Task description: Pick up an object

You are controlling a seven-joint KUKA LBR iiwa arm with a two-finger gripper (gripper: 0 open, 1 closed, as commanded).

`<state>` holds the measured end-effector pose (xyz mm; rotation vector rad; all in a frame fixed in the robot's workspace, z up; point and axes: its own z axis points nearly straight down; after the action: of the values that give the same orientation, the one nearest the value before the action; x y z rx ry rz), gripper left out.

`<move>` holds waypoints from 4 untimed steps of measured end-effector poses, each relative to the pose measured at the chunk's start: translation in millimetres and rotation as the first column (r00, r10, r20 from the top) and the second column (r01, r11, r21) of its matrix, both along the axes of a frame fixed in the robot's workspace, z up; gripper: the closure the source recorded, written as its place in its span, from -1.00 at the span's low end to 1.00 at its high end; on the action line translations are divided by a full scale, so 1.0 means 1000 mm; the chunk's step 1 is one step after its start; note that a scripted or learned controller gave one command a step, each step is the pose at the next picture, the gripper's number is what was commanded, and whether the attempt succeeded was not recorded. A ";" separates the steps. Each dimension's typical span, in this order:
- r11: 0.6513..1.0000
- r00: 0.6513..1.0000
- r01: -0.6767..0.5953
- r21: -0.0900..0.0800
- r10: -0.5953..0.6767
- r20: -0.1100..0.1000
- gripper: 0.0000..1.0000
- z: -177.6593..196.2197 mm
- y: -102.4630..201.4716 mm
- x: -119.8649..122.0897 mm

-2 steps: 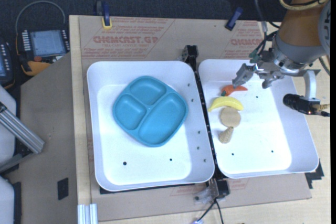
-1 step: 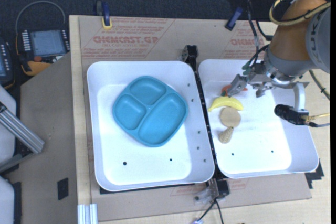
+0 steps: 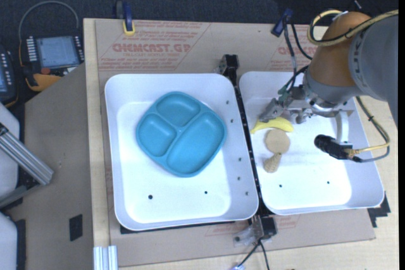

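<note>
Looming closest, the grey arm point(image 3: 370, 54) lowers its gripper point(image 3: 285, 112) into the right bin point(image 3: 329, 196); whether it is spread or pinching, I cannot tell. Touching its tip, a yellow banana point(image 3: 273, 127) lies crosswise, a tan wooden spoon point(image 3: 275, 147) just beyond, toward the bin's near rim. Left bin point(image 3: 177, 205) holds a blue plate point(image 3: 181, 133).

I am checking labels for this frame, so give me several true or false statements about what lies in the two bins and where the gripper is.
1. The blue divided plastic plate lies in the left white bin. True.
2. The yellow banana-shaped toy lies in the left bin. False: it lies in the right white bin.
3. The tan wooden spoon-like piece lies just below the yellow toy. True.
4. The gripper is over the blue plate. False: it is over the right bin, just above the yellow toy.
5. The plate has three compartments. True.
</note>
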<state>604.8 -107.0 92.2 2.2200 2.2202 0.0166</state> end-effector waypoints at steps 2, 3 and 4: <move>1.000 1.000 -0.002 -0.007 0.002 -0.003 1.00 0.069 0.008 0.009; 1.000 1.000 -0.002 -0.008 0.002 0.000 1.00 0.125 0.019 0.009; 1.000 1.000 -0.002 -0.008 0.002 0.000 1.00 0.187 0.024 0.015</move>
<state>620.1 -82.8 279.3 2.2143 2.2186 0.0078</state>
